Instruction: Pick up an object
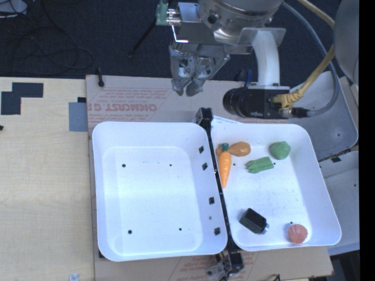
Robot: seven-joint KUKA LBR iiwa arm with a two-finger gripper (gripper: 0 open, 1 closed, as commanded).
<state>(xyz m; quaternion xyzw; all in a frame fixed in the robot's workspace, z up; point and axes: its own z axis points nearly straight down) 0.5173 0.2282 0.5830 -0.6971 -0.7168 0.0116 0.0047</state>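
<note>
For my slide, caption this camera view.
Gripper above the bins' far edge; carrot and other toys in the right bin.

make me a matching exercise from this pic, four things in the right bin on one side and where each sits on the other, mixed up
Things:
1. carrot
2. black block
3. pink ball
4. round green piece

Places in the right bin:
A. near corner, on the arm's side
B. far side, toward the arm
C. along the divider between the bins
D. near side, around the middle

Pairs: 1-C, 2-D, 3-A, 4-B
</note>
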